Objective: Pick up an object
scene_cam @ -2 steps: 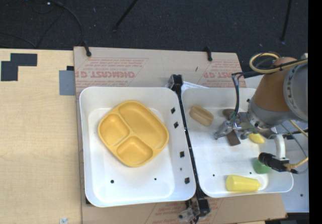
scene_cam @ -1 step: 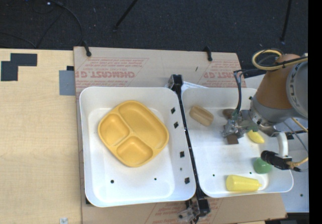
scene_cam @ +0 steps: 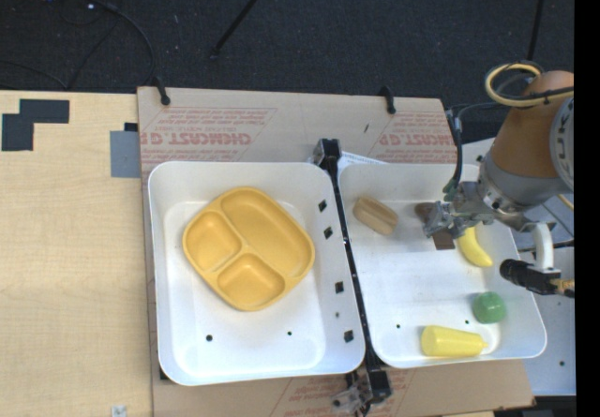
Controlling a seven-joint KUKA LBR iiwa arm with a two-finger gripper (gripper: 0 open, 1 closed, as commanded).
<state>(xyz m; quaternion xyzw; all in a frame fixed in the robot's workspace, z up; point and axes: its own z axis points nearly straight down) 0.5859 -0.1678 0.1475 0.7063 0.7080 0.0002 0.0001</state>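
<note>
Tool [scene_cam: 441,221] low in right white bin [scene_cam: 412,331], just beside small yellow banana-shaped piece [scene_cam: 475,247]; nothing visibly between its fingers, spread cannot be told. Tan wooden block [scene_cam: 375,215], green ball [scene_cam: 488,307], yellow cone [scene_cam: 453,341] lie untouched. Pick not yet made; grasp and lift remain

dark carpet [scene_cam: 309,22] – cables | light wooden bench [scene_cam: 66,265] – cardboard sheet [scene_cam: 281,125]
</note>
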